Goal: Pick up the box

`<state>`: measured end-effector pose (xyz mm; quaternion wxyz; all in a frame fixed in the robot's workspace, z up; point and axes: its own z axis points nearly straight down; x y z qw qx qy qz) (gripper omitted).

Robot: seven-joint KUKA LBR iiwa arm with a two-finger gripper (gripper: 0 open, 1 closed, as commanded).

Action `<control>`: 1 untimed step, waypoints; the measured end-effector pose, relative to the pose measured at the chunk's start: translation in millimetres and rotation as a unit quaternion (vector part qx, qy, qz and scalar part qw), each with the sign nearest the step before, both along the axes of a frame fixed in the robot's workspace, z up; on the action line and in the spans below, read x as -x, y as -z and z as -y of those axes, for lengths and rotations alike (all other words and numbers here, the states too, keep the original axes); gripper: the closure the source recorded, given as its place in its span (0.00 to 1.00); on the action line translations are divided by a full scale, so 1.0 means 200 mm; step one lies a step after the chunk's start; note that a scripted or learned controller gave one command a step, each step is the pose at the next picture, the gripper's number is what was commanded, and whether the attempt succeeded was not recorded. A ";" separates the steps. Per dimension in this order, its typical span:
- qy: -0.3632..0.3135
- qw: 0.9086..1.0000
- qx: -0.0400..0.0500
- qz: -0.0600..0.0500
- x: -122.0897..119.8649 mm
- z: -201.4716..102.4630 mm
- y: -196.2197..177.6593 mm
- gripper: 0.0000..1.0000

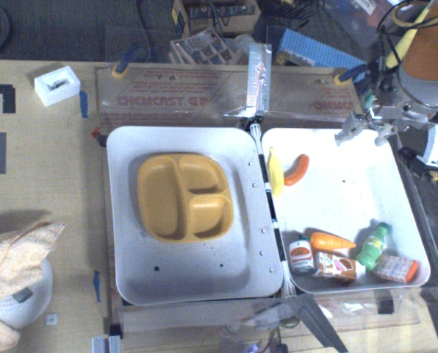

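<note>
Well below the tool [366,129], box [335,265]

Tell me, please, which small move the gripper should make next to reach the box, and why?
Probably travel toward the near edge of the right bin. The gripper sits at that bin's far edge, while the box lies at the near edge, packed between a can and a green bottle.

yellow tray [184,195], banana [275,172], sausage [296,169], carrot [332,240]
</note>
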<state>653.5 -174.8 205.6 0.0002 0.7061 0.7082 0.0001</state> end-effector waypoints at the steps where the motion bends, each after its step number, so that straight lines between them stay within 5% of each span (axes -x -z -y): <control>1: 0.026 1.000 0.002 0.009 0.04 -0.23 0.49 0.00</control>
